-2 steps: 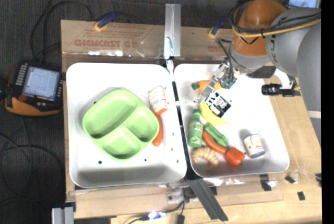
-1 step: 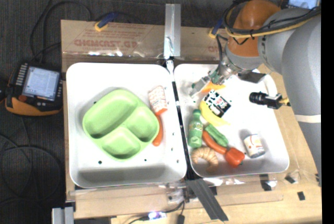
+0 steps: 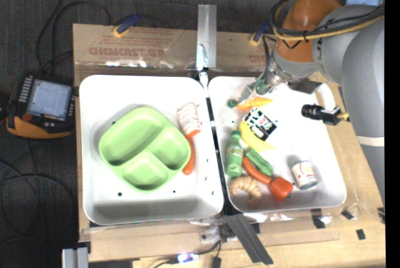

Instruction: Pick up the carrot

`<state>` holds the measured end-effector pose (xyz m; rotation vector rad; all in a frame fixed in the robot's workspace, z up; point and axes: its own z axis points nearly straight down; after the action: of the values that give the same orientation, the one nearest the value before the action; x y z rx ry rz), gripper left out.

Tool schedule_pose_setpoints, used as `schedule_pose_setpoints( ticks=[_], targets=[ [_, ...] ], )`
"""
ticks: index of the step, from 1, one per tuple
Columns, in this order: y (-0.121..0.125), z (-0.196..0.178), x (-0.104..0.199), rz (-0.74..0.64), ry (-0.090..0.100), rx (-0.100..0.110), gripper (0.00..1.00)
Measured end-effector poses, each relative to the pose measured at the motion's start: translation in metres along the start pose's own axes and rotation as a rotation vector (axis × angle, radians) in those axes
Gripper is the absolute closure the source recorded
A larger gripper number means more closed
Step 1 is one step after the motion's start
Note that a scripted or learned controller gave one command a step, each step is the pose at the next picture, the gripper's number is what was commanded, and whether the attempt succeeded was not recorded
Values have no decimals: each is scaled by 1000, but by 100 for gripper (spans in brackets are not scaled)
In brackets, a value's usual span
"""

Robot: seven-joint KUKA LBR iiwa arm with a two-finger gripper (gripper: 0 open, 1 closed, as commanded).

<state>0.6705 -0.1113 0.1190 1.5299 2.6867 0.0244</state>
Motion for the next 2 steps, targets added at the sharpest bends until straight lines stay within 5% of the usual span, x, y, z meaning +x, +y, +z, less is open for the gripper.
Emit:
schedule_pose_setpoints(
  ticks=[1, 2],
  targets=[
    [-33, 10, -13, -775, 3, 6, 100],
    [-41, 10, -15, -697, 49, 21, 100]
  ],
)
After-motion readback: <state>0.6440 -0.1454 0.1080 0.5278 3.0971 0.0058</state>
